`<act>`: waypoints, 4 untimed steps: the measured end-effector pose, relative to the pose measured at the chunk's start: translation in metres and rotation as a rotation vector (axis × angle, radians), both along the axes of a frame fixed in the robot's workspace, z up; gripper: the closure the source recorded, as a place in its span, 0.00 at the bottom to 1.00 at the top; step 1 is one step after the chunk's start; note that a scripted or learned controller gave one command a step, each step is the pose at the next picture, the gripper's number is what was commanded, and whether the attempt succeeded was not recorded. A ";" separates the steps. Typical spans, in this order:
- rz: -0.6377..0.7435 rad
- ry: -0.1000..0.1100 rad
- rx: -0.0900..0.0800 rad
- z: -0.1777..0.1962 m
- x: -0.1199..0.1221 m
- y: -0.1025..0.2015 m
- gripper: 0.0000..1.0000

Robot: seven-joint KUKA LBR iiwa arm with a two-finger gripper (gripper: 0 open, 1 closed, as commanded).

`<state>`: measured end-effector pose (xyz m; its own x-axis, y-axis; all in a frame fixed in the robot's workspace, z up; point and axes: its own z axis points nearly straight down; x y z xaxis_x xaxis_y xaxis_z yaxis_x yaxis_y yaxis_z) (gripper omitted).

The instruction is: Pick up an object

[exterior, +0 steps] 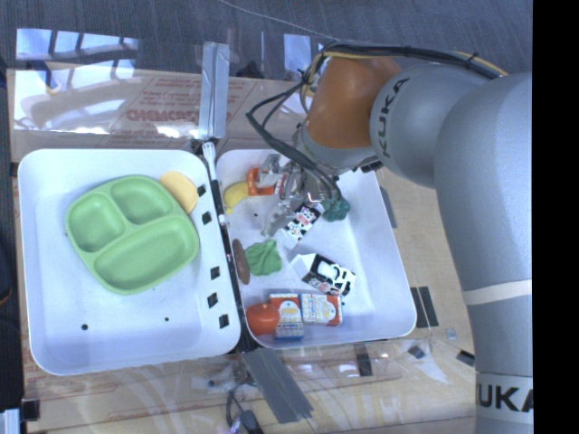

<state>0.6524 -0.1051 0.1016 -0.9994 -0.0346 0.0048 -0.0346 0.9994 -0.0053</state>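
Stage: approach or grasp attempt; nothing was seen lifted clear of the right bin [389, 269], so the pick was judged not yet done.
Gripper: the gripper [298, 202] was low in the upper half of the right bin, under the arm [452, 152] and its orange band [348, 98]; whether it was spread or pinched shut could not be told among the clutter.
Likely target: a black-and-white patterned item [303, 224] lay just beside the gripper at its 5 o'clock; contact could not be confirmed.
Remaining: secure a hold and raise one object.
Neighbours in right bin: orange-red toy [262, 179] at 10 o'clock of the gripper, yellow piece [235, 195] at 9 o'clock, teal lump [337, 209] at 3 o'clock, green leafy toy [264, 258] at 7 o'clock, second black-and-white item [330, 278] at 5 o'clock, small cartons [303, 310] at 6 o'clock.
Left bin: green divided plate [131, 233]; yellow object [181, 188] at its 2 o'clock.
Obstruction: close crowding around the gripper risked catching a neighbour instead.
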 end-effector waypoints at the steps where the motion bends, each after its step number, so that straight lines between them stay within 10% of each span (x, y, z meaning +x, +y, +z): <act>1: 0.135 -0.004 0.006 -0.001 -0.087 0.004 0.00; 2: 0.162 -0.006 0.006 -0.009 -0.046 0.004 0.00; 3: 0.163 -0.008 0.006 0.001 -0.045 0.004 1.00; 4: 0.163 -0.007 0.006 0.001 -0.046 0.004 0.00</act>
